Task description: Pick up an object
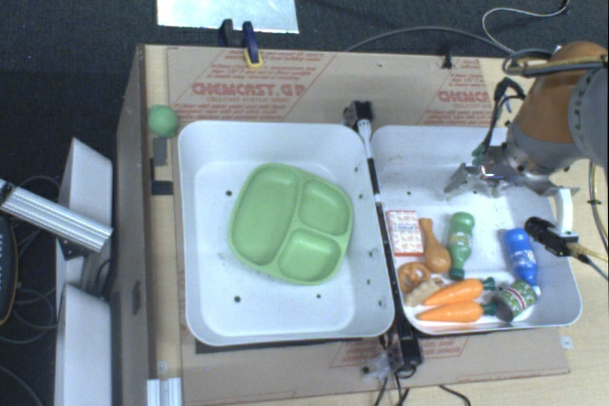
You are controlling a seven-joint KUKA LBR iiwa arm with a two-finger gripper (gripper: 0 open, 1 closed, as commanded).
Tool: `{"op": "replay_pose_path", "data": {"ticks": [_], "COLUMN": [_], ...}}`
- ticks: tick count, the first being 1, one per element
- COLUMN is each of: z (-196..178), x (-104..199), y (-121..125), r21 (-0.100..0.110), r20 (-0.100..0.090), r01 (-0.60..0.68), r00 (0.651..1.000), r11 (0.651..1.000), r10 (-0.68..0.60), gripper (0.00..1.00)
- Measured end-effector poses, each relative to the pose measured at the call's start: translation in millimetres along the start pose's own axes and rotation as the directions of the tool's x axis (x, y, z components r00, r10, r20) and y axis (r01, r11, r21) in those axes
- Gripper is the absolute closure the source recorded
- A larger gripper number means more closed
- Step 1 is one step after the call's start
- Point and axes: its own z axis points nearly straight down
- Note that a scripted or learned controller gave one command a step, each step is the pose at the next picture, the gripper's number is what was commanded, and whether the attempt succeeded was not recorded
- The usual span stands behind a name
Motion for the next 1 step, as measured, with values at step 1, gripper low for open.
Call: {"op": "replay_pose_path", "data": {"ticks": [1], "z": [0.5], "x": [-18.4], "y": [-46.9], "r21": [0.002], "r20": [-0.001], "r01": [0.0], "r00": [1.0], "r11": [1.0], "r10": [0.0], "gripper": [0.0]}}
